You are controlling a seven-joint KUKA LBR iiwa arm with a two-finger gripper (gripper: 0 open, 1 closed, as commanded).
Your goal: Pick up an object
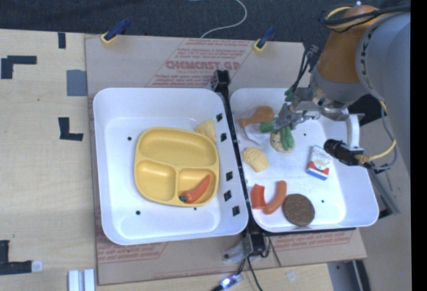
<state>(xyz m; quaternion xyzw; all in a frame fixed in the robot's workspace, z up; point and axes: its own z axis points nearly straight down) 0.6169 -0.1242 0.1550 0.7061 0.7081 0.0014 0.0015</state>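
- The gripper (288,124) hangs low over the upper middle of the right bin (347,199), reaching in from the right
- Its tip is right at a green pea pod (287,138) lying across a pale round piece (277,143); I cannot tell whether anything sits between the fingers, nor how the fingers stand
- Just left of the tip lies a toy chicken drumstick (259,116), brown with a pale bone end
- Below that, a yellow corn piece (255,159) rests near the bin's left wall
- Lower in the right bin: an orange-red pepper piece (257,195) just beside a sausage (275,196), and a dark brown burger patty (298,209) next to them
- A small red, white and blue carton (319,164) stands to the right of the gripper
- The left bin (113,149) holds a yellow divided tray (175,164), with a red chili pepper (197,189) in its lower right compartment
- A pale yellow piece (207,129) touches the tray's upper right rim
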